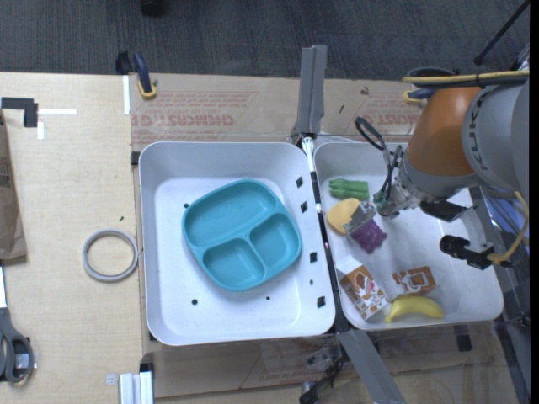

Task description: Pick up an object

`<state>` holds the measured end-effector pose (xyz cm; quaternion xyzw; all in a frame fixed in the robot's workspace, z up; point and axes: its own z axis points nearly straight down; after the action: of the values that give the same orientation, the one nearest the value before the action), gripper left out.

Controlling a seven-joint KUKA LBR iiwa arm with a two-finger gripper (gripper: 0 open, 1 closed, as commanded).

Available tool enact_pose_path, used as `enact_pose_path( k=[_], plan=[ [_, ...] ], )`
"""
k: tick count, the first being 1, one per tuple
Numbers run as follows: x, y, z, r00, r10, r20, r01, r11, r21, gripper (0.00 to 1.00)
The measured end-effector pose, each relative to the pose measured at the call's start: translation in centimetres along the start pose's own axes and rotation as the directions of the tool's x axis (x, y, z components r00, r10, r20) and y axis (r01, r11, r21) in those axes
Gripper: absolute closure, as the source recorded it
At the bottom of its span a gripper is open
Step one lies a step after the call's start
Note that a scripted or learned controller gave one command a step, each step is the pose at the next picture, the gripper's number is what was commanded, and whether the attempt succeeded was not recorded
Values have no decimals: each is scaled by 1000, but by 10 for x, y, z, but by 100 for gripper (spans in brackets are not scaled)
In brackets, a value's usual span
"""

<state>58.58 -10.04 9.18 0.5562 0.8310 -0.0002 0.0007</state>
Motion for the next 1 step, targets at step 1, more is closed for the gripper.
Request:
enact_pose_path(
  k=[1],
  plan=[
    [6, -41, 0, 997, 78, -2, -78, 997, 2, 0]
  ],
)
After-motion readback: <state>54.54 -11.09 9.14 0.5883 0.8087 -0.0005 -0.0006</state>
